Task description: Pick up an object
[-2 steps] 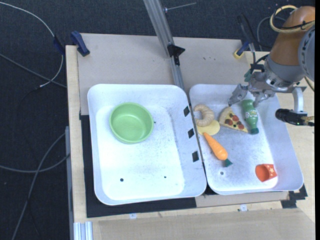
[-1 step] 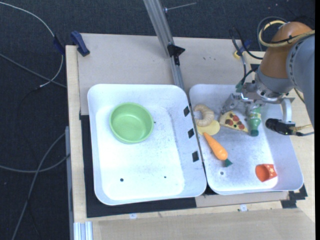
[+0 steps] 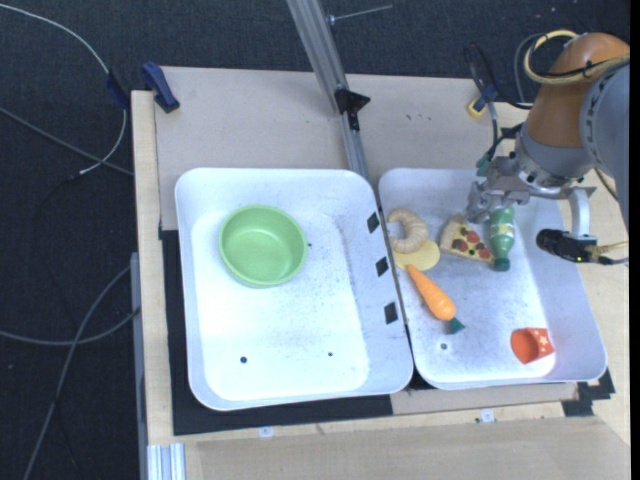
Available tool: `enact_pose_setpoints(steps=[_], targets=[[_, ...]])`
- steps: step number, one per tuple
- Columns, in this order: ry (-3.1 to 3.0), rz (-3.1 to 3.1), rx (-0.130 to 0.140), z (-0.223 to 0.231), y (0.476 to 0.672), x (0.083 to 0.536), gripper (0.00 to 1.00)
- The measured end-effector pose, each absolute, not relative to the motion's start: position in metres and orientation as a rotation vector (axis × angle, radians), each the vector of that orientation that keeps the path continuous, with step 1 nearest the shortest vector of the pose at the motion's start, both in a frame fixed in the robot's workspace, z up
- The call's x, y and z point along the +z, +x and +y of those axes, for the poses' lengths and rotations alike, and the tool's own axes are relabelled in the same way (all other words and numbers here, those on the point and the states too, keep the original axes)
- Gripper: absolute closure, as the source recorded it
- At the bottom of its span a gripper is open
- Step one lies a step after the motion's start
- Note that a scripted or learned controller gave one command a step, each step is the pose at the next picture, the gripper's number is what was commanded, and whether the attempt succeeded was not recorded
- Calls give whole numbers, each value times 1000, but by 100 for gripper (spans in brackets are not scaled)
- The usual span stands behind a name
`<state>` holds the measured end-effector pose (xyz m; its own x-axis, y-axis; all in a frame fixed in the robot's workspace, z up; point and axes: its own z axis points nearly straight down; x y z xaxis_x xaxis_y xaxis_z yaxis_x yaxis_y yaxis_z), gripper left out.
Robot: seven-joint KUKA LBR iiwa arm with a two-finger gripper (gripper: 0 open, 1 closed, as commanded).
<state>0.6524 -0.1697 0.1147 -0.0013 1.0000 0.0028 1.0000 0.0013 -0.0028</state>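
Note:
My gripper hangs low over the back of the right bin, just above a green bottle and a pizza slice. The bottle lies right below the gripper and touches the pizza slice on its left. Further left are a beige bagel ring and a pale yellow chip. An orange carrot lies in the middle of the bin, and a small orange cup rests near the front right corner.
The left bin holds a green bowl at its back left. A metal pole slants across the bench behind the bins. Blue clamps grip the bench's back edge. Cables trail on the dark floor at left.

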Motion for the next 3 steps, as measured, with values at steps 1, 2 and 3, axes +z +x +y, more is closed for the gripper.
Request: enact_pose_setpoints(steps=[1,2,3], targets=[[-2223,-2228,-9,-160,657,167,100],[-2223,-2228,-10,-149,658,227,100],[-2223,-2227,-7,-148,659,244,100]])
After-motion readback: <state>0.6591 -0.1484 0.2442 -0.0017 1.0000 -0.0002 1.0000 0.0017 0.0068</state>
